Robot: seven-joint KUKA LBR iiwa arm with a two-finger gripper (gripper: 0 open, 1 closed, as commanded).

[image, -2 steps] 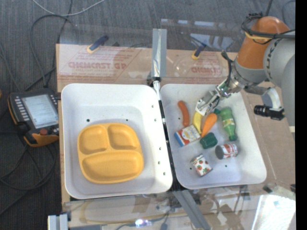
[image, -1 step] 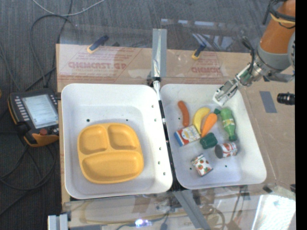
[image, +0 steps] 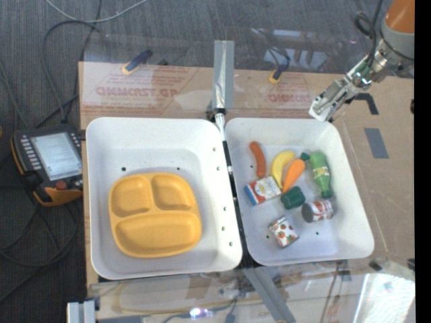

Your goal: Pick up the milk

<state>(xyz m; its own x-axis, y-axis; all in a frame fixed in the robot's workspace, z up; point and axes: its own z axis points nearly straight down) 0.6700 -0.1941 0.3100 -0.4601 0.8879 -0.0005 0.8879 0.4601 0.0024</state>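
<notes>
Milk carton (image: 262, 191) lies in right bin (image: 350, 244), touching banana (image: 281, 165), carrot (image: 293, 173) just beside | gripper (image: 323, 108) above bin's far rim, well apart, carrying nothing; finger spread cannot be told, view poor | risk: crowded neighbours may block or shift under descent, causing missed grasp.

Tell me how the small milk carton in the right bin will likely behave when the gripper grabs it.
The milk carton looks like a small boxy toy, so probably light and fairly stiff. Its flat sides suggest it will slide or tip rather than roll. It lies close against the banana and carrot, so a grab may well nudge those too.
</notes>
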